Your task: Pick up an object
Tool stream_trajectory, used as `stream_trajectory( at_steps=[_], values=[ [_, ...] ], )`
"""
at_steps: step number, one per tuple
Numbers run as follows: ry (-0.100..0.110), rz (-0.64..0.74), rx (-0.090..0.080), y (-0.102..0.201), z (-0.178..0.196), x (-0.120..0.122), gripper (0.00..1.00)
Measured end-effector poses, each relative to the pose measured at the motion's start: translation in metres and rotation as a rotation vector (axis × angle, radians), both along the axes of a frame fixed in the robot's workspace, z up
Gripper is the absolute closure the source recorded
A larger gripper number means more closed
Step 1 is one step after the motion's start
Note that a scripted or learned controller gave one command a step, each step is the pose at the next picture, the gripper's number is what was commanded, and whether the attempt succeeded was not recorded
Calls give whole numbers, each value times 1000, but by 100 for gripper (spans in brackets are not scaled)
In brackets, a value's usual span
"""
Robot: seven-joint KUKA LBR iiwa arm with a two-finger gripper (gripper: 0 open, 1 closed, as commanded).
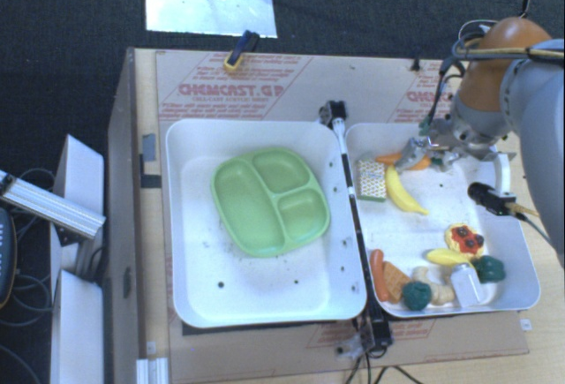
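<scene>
The carrot (388, 159) lies at the right bin's (521, 285) far edge, just beside the banana (403, 191). My jaws (415, 153) hover there; grip state I cannot tell. I advise centring over the carrot before closing.

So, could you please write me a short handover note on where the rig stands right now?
End effector: low at the far end of the right bin, over an orange piece by the banana. The view does not show anything held in it.
Things: right bin holds the banana, a waffle-like square, a pizza slice, two broccoli pieces, a carrot and more toy food at the near end. Left bin holds a green divided plate.
Done: nothing visibly lifted.
Left: grasp one object and raise it out of the bin.
</scene>
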State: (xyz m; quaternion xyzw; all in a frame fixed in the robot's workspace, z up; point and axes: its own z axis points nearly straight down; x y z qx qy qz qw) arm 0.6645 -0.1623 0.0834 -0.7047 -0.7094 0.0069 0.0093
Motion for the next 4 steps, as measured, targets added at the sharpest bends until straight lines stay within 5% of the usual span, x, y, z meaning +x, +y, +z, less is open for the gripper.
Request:
stream_trajectory(
  at_steps=[1,2,3,4],
  values=[
    [6,3,-2,-1,9,-1,100],
    [-27,-5,-4,36,114,-86,100],
    [-25,-5,-4,36,113,-87,0],
    [-25,-5,-4,39,1,-82,0]
  ],
)
